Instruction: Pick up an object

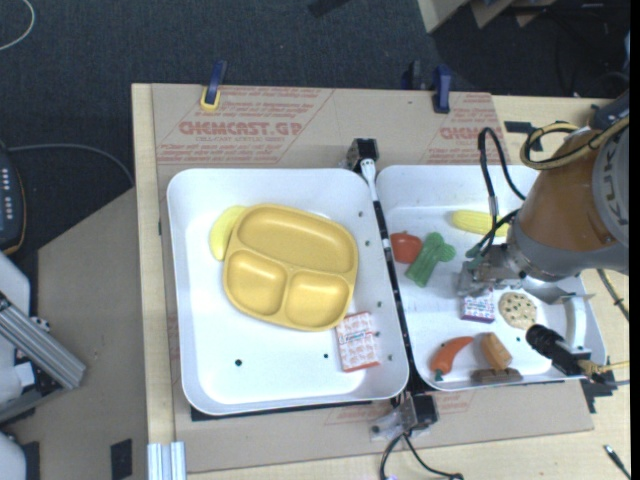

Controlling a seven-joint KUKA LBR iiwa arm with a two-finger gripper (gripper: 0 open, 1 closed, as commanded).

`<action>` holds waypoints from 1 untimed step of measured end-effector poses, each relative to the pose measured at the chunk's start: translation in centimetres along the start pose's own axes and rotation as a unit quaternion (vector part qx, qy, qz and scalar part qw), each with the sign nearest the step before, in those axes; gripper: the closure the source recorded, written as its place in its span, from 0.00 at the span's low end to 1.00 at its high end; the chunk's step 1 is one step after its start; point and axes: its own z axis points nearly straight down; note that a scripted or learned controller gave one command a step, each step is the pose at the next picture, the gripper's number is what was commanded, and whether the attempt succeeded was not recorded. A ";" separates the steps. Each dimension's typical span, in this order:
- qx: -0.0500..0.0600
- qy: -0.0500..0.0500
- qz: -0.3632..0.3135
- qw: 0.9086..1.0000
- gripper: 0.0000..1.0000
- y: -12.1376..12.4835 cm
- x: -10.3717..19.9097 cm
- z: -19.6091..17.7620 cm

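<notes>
Grey gripper (480, 276) hovering just above packet (478, 308), beside cookie (518, 309); jaw spread impossible to tell.

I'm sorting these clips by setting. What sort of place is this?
Probably a robotics lab: a grey arm reaches over two white bins clamped to a board, toy food such as a cookie lies in one bin, and loose cables run over dark carpet.
</notes>
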 end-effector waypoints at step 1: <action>0.005 0.003 -0.002 1.000 1.00 0.4 0.4 -4.4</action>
